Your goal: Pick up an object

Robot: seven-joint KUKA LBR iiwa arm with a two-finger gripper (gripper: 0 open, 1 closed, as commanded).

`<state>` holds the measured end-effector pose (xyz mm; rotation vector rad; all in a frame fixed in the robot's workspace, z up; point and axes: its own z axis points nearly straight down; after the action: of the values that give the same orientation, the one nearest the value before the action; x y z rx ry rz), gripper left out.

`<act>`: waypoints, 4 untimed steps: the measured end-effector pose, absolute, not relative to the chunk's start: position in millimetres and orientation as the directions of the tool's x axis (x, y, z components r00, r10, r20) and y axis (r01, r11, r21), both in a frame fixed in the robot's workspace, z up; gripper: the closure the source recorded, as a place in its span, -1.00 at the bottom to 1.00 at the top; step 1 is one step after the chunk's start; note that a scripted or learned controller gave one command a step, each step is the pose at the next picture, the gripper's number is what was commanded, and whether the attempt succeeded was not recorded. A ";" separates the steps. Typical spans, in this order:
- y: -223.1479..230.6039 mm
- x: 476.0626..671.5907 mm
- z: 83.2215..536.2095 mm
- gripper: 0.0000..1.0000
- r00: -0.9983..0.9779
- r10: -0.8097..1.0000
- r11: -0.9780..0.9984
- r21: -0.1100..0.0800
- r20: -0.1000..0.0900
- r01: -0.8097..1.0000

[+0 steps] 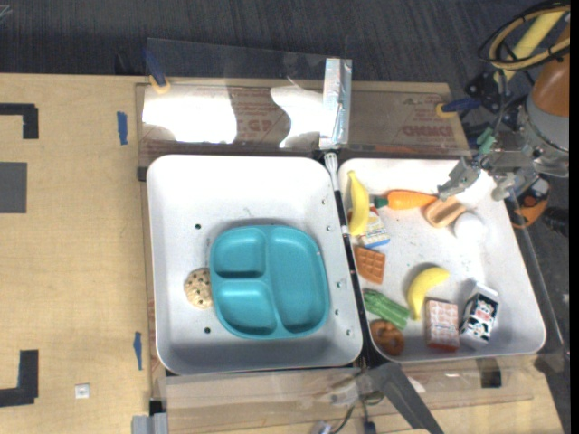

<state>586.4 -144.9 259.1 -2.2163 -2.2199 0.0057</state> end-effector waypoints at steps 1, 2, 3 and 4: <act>-164.9 516.2 154.3 -1.00 -0.187 0.982 0.187 -0.009 0.004 0.982; -105.3 521.3 86.1 -1.00 -0.317 0.949 0.317 0.003 -0.002 0.949; -111.7 601.3 86.0 -1.00 0.167 0.986 -0.167 -0.005 0.000 0.986; -136.4 505.1 105.0 -1.00 0.260 0.966 -0.260 -0.008 0.000 0.966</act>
<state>505.1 -136.4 105.0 -2.4888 -1.9075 0.0076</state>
